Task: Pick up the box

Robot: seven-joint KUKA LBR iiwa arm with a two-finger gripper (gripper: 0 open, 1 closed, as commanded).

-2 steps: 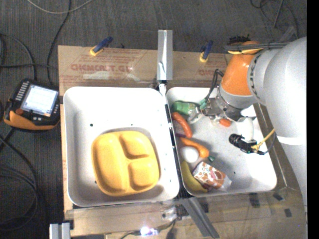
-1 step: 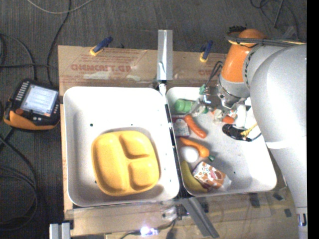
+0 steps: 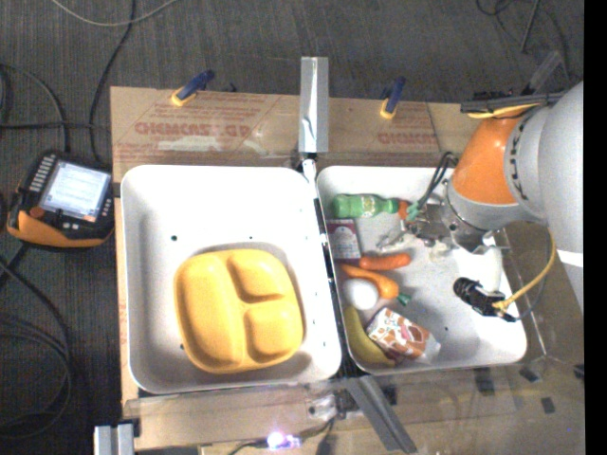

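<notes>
The gripper [image 3: 417, 224] is hung just right of the green bottle [image 3: 365, 205], its grip too hidden to tell, and the box [image 3: 398, 334] at the right bin's near edge is not yet reached, so a reach toward it is needed next.

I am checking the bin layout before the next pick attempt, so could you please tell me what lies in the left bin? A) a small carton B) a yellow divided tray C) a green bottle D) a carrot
B: the yellow divided tray lies alone in the left bin, while the green bottle, the carrot and the small carton all lie in the right bin.
</notes>
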